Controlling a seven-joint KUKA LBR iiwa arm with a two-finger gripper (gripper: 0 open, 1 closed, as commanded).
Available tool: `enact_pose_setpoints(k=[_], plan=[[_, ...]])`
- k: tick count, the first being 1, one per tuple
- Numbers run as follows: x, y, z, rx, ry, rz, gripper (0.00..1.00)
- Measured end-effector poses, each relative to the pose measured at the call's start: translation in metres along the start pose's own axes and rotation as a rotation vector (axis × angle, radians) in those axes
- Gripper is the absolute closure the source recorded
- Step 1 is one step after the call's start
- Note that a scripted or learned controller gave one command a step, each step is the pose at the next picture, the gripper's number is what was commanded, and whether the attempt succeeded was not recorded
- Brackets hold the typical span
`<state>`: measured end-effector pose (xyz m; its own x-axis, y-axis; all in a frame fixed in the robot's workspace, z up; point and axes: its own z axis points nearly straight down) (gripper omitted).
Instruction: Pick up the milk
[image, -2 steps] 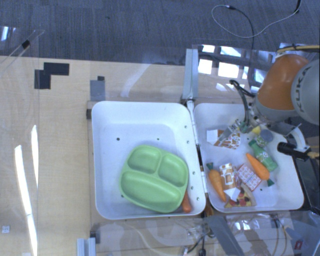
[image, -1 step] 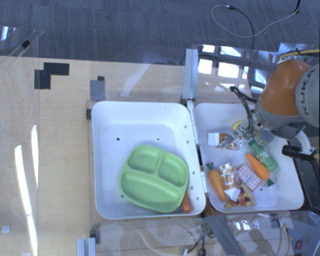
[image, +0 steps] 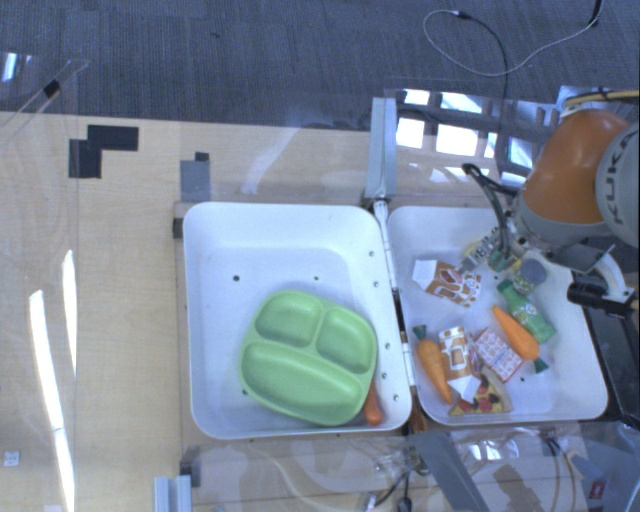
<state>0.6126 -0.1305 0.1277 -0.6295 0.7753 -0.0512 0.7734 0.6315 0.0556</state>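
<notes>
The gripper (image: 490, 250) hangs over the right bin (image: 590, 400), just above-right of the milk (image: 449, 282); its state I cannot tell. Below the milk lie a carrot (image: 433, 368), small cartons (image: 497, 355) and another carrot (image: 516, 335), a green packet (image: 528, 312) to its right. Left of it, a green plate (image: 308, 356) sits in the left bin (image: 215, 300).

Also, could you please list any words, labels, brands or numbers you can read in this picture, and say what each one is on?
No text can be read.
Brown-and-white carton: printing too blurred to read.
Red-and-white checked carton: pattern, no legible words.
Small orange-and-white carton: print too small.
Green packet: label too blurred.
Colourful packet: print too small.
Green divided plate: no markings.
</notes>
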Motion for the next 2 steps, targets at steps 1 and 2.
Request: enact_pose_setpoints(k=[1,2], plan=[[-0.003,0.019,0.023,0.033,0.034,-0.155,1.00],[0.002,-0.016,-0.040,0.041,0.048,-0.290,1.00]])
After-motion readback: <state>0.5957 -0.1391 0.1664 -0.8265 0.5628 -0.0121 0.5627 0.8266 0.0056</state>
